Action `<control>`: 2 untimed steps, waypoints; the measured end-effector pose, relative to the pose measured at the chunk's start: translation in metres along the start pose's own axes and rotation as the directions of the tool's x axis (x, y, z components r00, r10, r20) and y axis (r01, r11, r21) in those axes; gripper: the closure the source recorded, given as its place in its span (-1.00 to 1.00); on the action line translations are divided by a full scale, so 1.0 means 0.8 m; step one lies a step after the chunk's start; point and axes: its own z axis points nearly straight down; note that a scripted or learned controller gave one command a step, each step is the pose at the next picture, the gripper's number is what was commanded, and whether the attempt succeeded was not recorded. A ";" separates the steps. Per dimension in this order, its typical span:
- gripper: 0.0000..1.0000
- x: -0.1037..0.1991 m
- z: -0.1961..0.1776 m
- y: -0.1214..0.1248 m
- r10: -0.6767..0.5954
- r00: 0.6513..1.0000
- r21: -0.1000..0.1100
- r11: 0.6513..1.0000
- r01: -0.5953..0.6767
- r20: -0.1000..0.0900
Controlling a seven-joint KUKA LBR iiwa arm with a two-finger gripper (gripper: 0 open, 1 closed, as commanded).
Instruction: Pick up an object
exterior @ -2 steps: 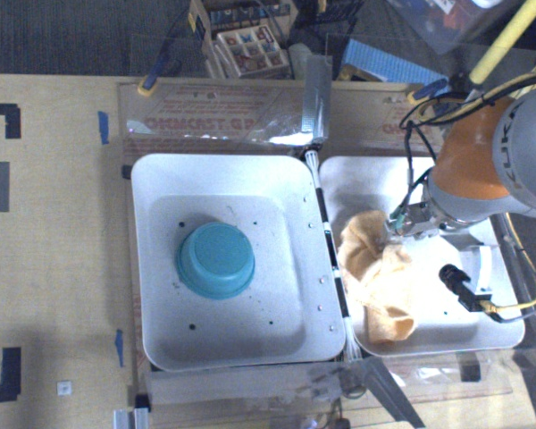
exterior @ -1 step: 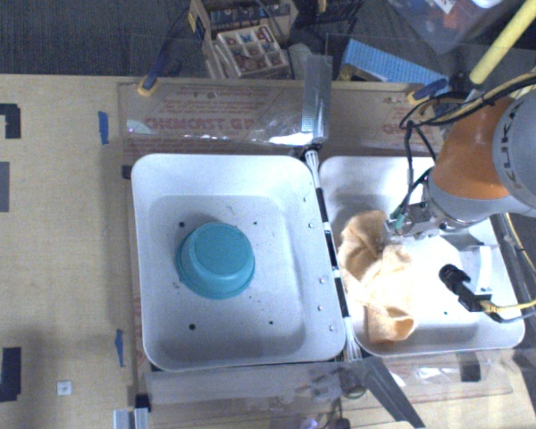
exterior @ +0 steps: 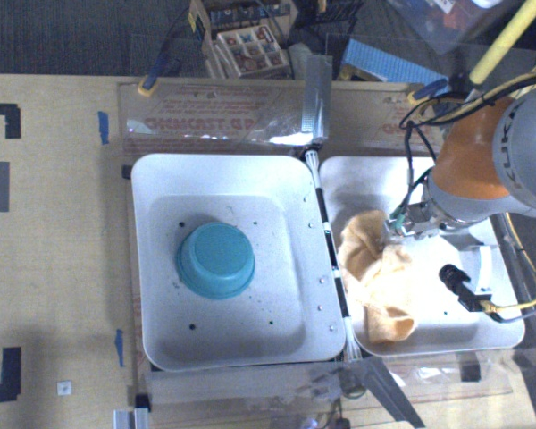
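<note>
I am low in the right bin point(exterior: 375, 181), my gripper point(exterior: 400, 225) at the upper right edge of the crumpled tan cloth point(exterior: 380, 280), touching it or very nearly, and from this slant I cannot tell whether I am open, closed or have any of the cloth pinched. The cloth lies against the bin's left wall and runs down toward its near corner. In the left bin point(exterior: 161, 195), well apart from me, a teal bowl point(exterior: 216, 259) sits upside down near the middle.
</note>
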 end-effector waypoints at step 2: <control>-1.00 0.058 -0.104 0.018 -0.061 0.998 0.017 0.998 0.061 -0.006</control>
